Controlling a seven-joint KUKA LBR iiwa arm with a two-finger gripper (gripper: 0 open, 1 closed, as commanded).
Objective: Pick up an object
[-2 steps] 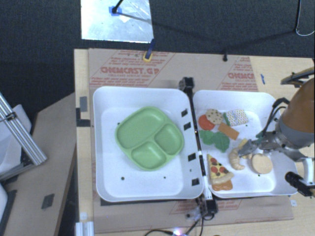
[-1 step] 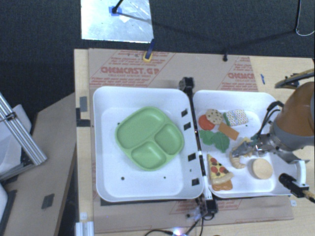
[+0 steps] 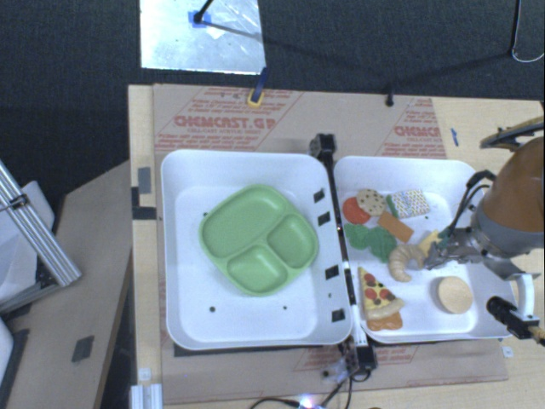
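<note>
The right bin point(image 3: 443, 173) holds several toy foods: a cookie point(image 3: 370, 199), a red tomato slice point(image 3: 356, 212), a speckled pastel block point(image 3: 410, 203), an orange stick point(image 3: 395, 227), green broccoli point(image 3: 375, 239), a tan croissant point(image 3: 403, 261), a pizza slice point(image 3: 379, 296) and a round bun point(image 3: 454, 295). My gripper point(image 3: 436, 250) reaches in from the right and sits low just right of the croissant, beside a small yellow piece point(image 3: 427, 242). Its fingertips are too small and dark to read.
The left bin point(image 3: 183, 313) holds a green divided plate point(image 3: 258, 239). A black hinge strip point(image 3: 336, 245) runs between the bins. The arm's orange band point(image 3: 519, 196) hangs over the right bin's far right side. A shiny sheet point(image 3: 203, 22) lies beyond the bench.
</note>
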